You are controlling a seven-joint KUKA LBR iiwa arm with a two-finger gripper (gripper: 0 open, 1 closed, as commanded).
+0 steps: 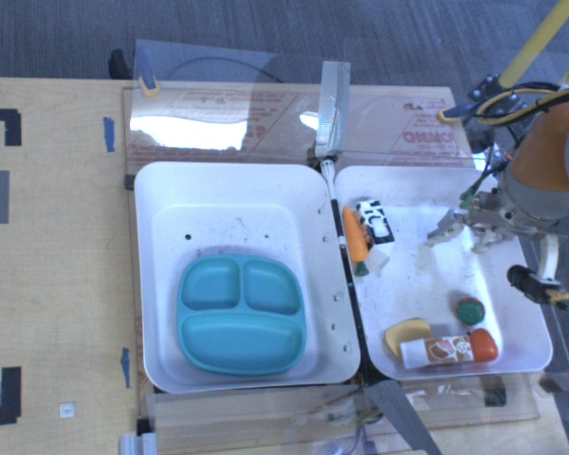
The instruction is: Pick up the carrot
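Beside the carrot (356,237), a black-and-white packet (375,222), touching it.

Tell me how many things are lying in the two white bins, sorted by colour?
Teal: 1, the divided plate in the left bin.
Orange: 1, the carrot.
Black and white: 1, the small packet.
Yellow: 1, the rounded piece.
Green: 1, the round item.
Red and white: 1, the bottle.
Total: 6

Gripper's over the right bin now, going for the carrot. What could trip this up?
1. The carrot lies tight along the right bin's left wall, so one jaw may hit the wall.
2. A black-and-white box sits right beside it and could get pinched or shoved instead.
3. The gripper hangs well to the right, apart from the carrot, so the approach crosses the bin.
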